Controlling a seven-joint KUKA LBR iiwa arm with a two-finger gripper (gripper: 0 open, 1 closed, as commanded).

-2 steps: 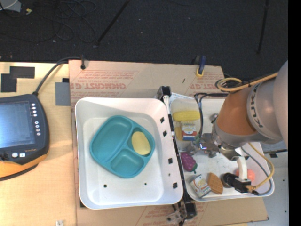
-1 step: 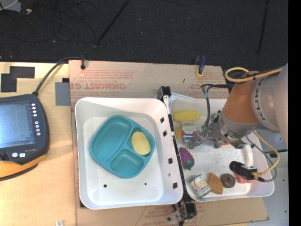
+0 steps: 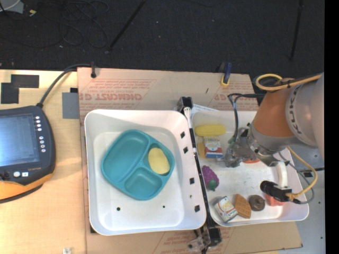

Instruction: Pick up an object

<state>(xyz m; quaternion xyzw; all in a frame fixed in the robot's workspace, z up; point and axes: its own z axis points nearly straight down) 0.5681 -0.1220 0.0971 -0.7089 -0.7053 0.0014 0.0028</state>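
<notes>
While gripper (image 3: 233, 157) hovers in rt bin (image 3: 296, 213) — state unclear, small carton (image 3: 213, 148) just left.

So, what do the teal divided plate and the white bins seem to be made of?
The teal divided plate looks like molded plastic with a matte finish: one even colour, soft rounded dividers, no glare. The two white bins seem to be thin formed plastic, smooth and slightly glossy, with rounded corners and a rolled rim. I cannot rule out coated metal.
</notes>
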